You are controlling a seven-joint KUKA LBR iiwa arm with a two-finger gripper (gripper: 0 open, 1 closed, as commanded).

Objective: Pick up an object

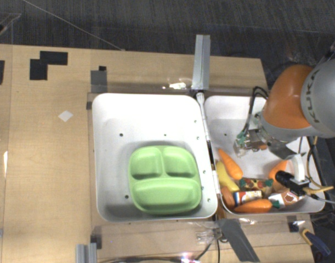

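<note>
We found the hand hovering over the right bin, at about twelve o'clock from the heap of toy food. From this slanted view we could not tell its grip state, and nothing appeared held. We judged the approach step underway; next it needed to descend toward the nearest carrot at seven o'clock.

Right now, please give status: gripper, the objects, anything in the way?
Gripper low over right bin, nothing seen held. Toy carrot, banana and other items piled at near end. Green divided tray in left bin.
</note>
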